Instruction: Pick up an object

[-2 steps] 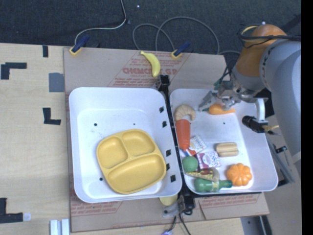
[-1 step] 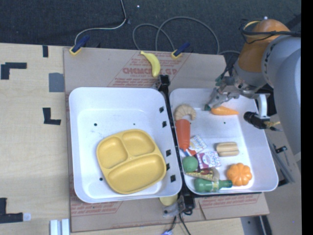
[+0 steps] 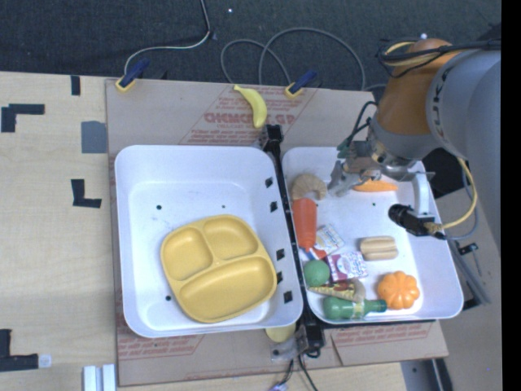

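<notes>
Orange carrot-like piece (image 3: 375, 187) lies at the right bin's (image 3: 444, 255) far end, just beside the gripper (image 3: 348, 176). Its jaws stand slightly apart, gripping nothing I can see. Judging by this, the lift remains undone.

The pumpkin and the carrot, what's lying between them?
In the camera view, between the pumpkin and the carrot lie a tan bun and some small red-and-white packets, all in the right bin.
</notes>
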You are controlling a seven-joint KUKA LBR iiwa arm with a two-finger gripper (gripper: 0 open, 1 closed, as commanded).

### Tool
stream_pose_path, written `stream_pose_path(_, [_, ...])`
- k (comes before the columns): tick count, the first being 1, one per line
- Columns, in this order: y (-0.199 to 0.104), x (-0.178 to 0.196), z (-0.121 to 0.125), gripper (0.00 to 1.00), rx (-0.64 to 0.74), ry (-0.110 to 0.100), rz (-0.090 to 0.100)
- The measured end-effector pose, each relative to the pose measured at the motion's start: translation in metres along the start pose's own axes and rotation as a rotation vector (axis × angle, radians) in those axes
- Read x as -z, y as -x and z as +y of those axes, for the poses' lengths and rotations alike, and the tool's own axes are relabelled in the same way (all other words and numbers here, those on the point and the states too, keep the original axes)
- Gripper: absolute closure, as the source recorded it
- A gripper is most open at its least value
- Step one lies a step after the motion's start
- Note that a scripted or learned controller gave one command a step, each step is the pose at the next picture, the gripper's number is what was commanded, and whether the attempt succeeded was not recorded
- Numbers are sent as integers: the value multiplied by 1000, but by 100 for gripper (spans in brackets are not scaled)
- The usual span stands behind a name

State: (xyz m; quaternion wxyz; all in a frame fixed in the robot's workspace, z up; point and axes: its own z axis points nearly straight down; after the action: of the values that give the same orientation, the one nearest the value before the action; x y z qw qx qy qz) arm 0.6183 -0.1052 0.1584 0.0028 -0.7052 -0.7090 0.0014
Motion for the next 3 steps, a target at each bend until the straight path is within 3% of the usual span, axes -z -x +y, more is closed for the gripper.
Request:
stream_pose_path(1, [-78, 24, 3, 100, 4, 3, 1])
stream_pose_path(2, [-72, 22, 2, 0, -3, 0, -2])
stream_pose_path(3, [-42, 22, -53, 0, -8, -3, -3])
